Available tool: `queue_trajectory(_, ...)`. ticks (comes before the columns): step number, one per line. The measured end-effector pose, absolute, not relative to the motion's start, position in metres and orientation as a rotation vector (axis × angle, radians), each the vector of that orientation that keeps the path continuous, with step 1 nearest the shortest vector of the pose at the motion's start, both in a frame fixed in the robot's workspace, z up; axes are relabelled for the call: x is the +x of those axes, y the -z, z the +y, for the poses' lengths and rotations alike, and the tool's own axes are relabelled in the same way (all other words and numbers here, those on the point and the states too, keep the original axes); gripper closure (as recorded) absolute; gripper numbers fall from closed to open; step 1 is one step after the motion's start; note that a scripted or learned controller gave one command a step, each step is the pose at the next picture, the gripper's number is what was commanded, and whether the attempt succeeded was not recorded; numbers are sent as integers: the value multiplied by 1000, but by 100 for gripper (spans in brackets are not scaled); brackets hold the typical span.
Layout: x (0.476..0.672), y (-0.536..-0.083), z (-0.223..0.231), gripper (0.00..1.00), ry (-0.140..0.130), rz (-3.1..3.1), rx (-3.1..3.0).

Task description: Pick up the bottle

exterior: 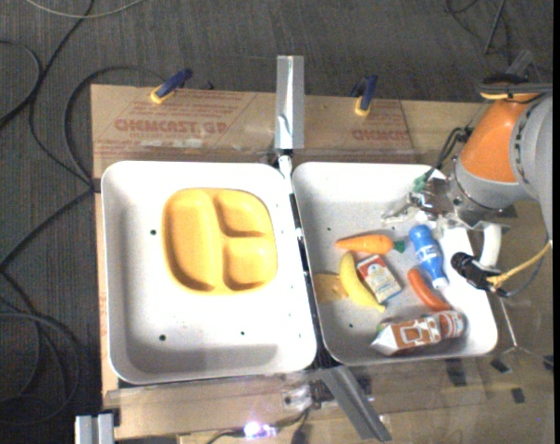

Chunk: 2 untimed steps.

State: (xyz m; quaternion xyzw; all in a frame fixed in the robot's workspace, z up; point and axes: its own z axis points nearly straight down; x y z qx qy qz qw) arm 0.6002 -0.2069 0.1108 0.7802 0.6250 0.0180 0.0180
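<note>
Over the right bin [354,188], the pincer [426,197] hovers near the blue bottle [429,256]; its opening cannot be told. Crowding carrot [366,243] and sausage [429,289] risk a wrong grab.

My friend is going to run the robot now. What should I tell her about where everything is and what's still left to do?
Gripper: over the upper right part of the right bin, just above the bottle; whether its fingers are open or shut can't be made out. It holds nothing that can be seen.
Bottle: blue with a white cap, lying in the right bin between the carrot and the bin's right wall, beside a red sausage.
Also in that bin: a banana, a small red box, a carton.
Left bin: a yellow tray.
Done: nothing lifted yet.
Left: grasp the bottle and pick it up.
</note>
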Motion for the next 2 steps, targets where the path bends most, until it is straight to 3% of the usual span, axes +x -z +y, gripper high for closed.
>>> queue_trajectory(1, 600, -128, -220, 100, -43, 1914, 2411)
queue_trajectory(2, 602, -125, -208, 0, -49, 1940, 2412)
